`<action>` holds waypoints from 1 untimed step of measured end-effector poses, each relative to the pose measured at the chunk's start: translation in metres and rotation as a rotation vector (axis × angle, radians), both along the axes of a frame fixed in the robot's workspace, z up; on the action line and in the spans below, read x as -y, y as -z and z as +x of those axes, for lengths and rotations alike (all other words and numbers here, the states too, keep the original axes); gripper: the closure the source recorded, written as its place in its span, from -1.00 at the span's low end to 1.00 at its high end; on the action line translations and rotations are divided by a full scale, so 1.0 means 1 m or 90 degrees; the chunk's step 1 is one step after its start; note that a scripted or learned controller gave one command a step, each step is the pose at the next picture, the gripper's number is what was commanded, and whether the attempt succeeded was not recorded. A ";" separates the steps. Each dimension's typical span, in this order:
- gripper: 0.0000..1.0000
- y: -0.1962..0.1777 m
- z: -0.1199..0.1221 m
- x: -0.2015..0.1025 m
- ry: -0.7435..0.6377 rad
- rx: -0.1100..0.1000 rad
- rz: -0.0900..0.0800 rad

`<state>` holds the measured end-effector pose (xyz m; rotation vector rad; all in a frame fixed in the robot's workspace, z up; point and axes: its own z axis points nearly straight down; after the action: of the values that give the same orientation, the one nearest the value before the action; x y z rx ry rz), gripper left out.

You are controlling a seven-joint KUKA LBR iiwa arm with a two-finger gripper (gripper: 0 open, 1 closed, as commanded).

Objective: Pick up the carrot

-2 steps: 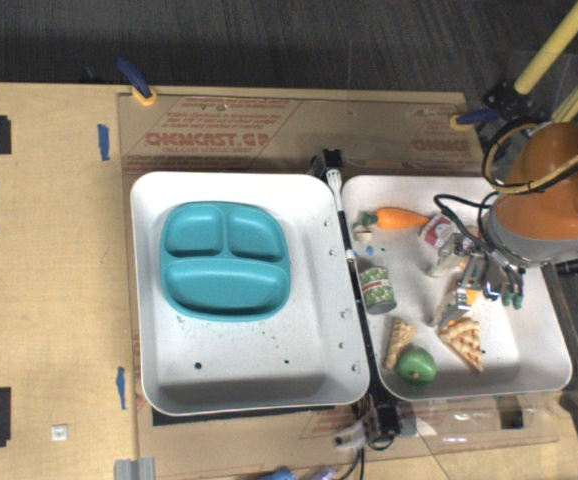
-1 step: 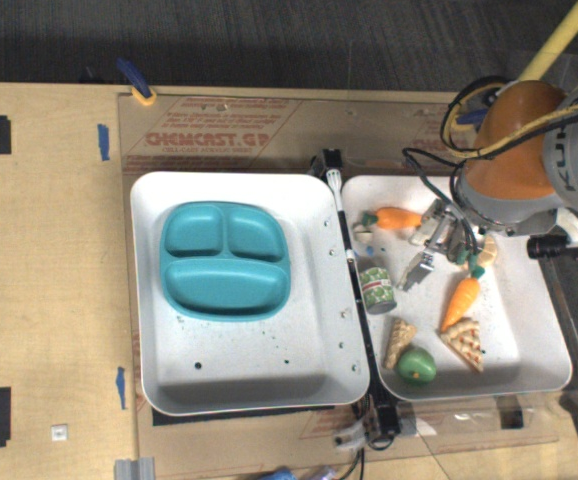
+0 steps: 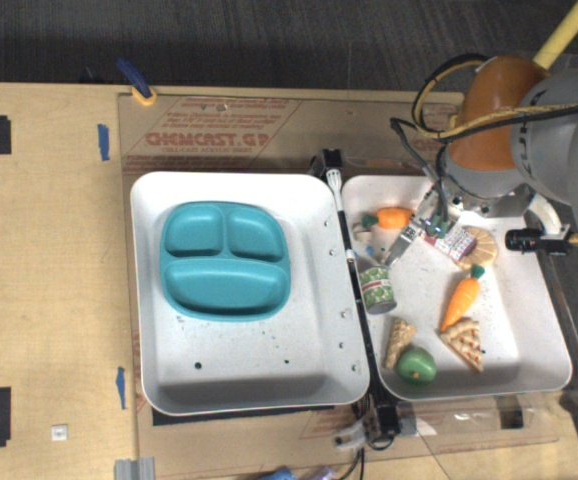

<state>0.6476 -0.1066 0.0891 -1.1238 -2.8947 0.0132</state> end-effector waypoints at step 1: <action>-1.00 0.000 -0.066 0.028 0.082 0.029 -0.006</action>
<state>0.5814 -0.1345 0.0894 -1.3266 -2.8577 -0.0034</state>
